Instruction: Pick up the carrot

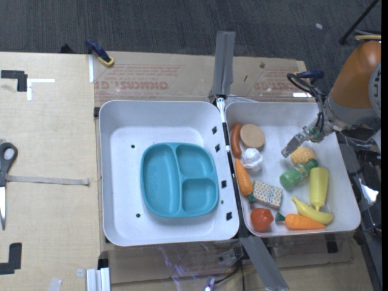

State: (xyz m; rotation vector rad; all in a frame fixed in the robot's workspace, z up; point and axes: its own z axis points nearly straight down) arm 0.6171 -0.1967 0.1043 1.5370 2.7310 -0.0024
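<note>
Holding toy food, the right bin [285, 111] has the carrot [303, 222] at its front, gripper [297, 144] narrowly parted above.

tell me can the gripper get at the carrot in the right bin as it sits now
Probably yes: the carrot lies uncovered on top at the bin's front, though a banana touches its upper side. The gripper hovers further back.

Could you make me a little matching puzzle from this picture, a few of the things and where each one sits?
Things:
1. tray
2. carrot
3. tomato
4. scissors

Places:
A. right bin's near edge, just right of the tomato
B. on the bench, far left
C. in the left bin
D. right bin's near left corner

Pairs: 1-C, 2-A, 3-D, 4-B
</note>
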